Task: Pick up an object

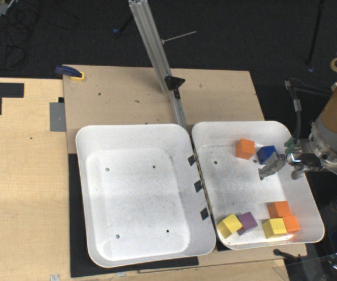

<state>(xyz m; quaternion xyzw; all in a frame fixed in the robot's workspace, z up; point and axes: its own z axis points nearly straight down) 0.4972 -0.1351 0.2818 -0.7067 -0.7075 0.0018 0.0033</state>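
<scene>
We are looking down on the gripper point(272, 168), which is reaching in from the right over the right bin point(256, 127), at about that bin's middle height near its right wall. Its dark fingers are pointing leftward and down toward the bin floor, but we cannot tell whether they are spread or pressed together, and we are seeing nothing between them.

Just up and left of the fingertips, a blue cube point(266, 153) is lying very near the tool, though we cannot tell if it is touching. Just beyond it, further left and slightly up, an orange cube point(245, 148) is sitting beside the blue one.

Well below the gripper, toward the bin's near edge, we are seeing a cluster: an orange block point(283, 211) next to a yellow cube point(274, 228), and further left a purple cube point(247, 221) touching another yellow block point(230, 225).

The left bin point(98, 134) is lying well to the tool's left.
</scene>
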